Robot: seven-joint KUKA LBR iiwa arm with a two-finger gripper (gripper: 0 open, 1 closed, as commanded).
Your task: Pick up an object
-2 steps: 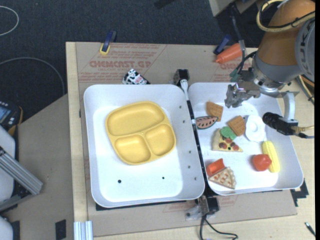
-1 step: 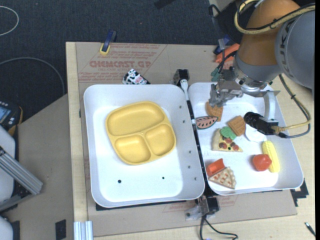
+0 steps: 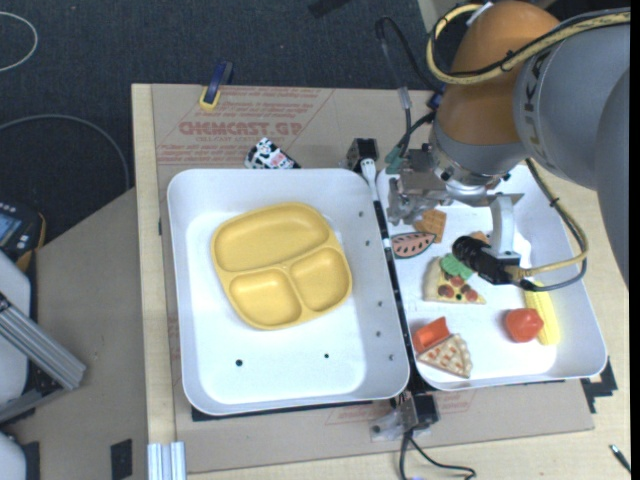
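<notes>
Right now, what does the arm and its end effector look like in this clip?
The arm is a bulky, rounded grey shell with a glossy orange band above the wrist. A yellow-and-black cable loops around that band, and thinner dark wires trail down beside it. Below sits a silver-grey metal end effector with a blocky mount; a black cable curves off to its side.

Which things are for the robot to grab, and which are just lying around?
For the job:
claw
right bin
pizza slices and
tomato
banana
watermelon slice

Just lying about:
left bin
yellow tray
clamp
black-and-white toy
cardboard
</notes>
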